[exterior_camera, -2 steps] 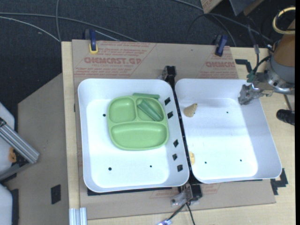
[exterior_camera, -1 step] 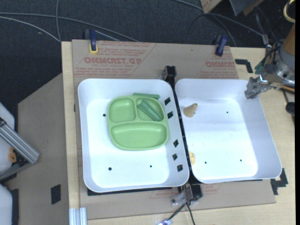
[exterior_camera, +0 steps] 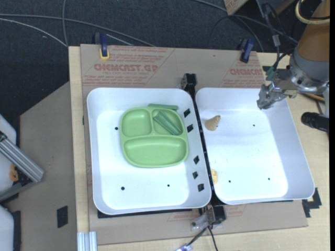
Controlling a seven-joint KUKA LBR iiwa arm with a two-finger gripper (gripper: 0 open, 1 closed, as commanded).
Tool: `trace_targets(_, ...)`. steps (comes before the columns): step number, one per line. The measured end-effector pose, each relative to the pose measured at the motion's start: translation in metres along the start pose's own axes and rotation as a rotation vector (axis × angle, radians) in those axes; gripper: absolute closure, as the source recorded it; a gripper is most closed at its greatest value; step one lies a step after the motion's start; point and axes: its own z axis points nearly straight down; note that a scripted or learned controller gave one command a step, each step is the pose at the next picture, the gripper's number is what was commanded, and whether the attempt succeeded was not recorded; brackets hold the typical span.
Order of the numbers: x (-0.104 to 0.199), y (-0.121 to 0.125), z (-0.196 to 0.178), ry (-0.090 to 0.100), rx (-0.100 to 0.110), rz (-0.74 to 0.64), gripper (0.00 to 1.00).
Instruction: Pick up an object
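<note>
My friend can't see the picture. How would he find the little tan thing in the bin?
Start at the right white bin, the one nearer the grey arm. Look along its left wall, near the far corner, for the small tan lump on the floor. It is rounded and beige, unlike the yellow scrap farther down that wall.

Item count, by kind:

- White bins: two, side by side — left bin (exterior_camera: 104, 187) and right bin (exterior_camera: 293, 161).
- Green divided plate (exterior_camera: 152, 140): one, in the left bin, with three compartments.
- Green flat piece (exterior_camera: 163, 107): one, at the plate's far edge.
- Tan lump (exterior_camera: 211, 122): one, in the right bin near the divider.
- Small yellow-orange object (exterior_camera: 214, 177): one, at the right bin's left wall; kind cannot be told.
- Blue clamps: two, on the board's far edge — one left (exterior_camera: 104, 45), one right (exterior_camera: 246, 49).
- Robot arm (exterior_camera: 309, 46): one, carrying one gripper (exterior_camera: 265, 99).
</note>
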Motion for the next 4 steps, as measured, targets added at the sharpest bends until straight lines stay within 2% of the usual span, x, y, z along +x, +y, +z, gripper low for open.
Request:
trace_targets(2, 0.100, -0.005, 0.022, 0.000, 0.003, 0.002, 1.00)
trace_targets(4, 0.210, -0.010, 0.009, 0.001, 0.000, -0.001, 1.00)
